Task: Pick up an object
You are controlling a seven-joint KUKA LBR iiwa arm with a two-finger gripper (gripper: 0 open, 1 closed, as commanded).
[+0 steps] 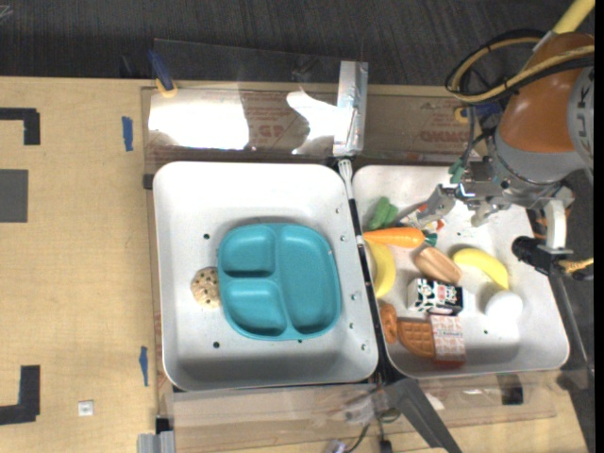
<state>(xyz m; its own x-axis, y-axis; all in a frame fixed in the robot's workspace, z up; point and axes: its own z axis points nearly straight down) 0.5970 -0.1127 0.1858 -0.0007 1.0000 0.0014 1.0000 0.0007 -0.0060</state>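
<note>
My gripper (457, 208) hangs over the back part of the right bin (543, 343), open, with nothing between its fingers. Just below and left of it lie an orange carrot (396, 238) and a green item (381, 213). A brown bread roll (437, 265) and a yellow banana (481, 265) lie in front of the gripper. Further forward are a black-and-white cow-patterned carton (435, 296), a white egg (502, 307), a waffle (415, 336) and a red-and-white packet (447, 337). A second yellow piece (382, 270) rests against the bin's left wall.
The left bin (179, 196) holds a teal divided plate (280, 279) and a cookie (205, 287) beside the plate's left edge. The ridge between the bins (359, 253) runs just left of the carrot. Black and yellow cables (491, 59) loop behind the arm.
</note>
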